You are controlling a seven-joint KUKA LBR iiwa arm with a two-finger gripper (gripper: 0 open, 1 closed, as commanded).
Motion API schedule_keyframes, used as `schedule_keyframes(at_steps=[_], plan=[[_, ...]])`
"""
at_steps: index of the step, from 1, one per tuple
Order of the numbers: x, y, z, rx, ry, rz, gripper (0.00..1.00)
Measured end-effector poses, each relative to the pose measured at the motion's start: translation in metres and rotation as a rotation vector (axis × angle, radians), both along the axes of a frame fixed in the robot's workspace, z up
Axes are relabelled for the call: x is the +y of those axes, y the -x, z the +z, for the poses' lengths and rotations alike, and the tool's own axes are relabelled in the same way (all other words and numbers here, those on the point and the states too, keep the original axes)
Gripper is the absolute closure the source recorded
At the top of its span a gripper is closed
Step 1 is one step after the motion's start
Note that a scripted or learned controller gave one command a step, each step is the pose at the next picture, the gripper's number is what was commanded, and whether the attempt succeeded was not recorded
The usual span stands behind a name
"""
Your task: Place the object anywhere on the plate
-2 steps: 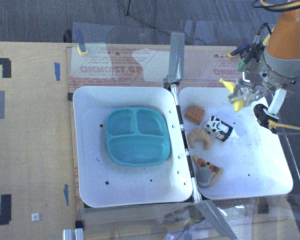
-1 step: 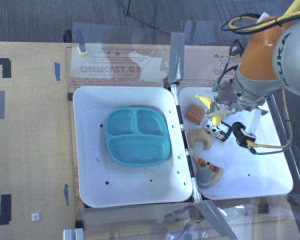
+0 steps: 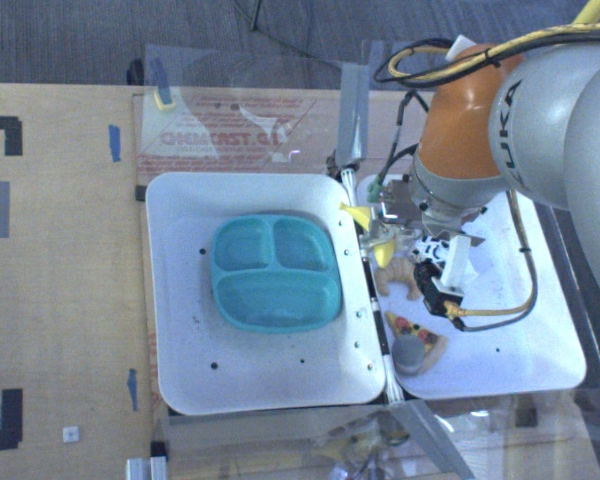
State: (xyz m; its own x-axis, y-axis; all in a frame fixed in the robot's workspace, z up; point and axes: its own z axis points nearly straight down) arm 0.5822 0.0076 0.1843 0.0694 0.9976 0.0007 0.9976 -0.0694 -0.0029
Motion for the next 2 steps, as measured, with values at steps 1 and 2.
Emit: schedule_keyframes(at_steps=[1,2], plan=[[0.0637,-0.0052,0.0207,-0.005,0.001,0.071,1.00],[0.0634,-0.0052,0.0207,-0.005,0.001,0.070,0.00]])
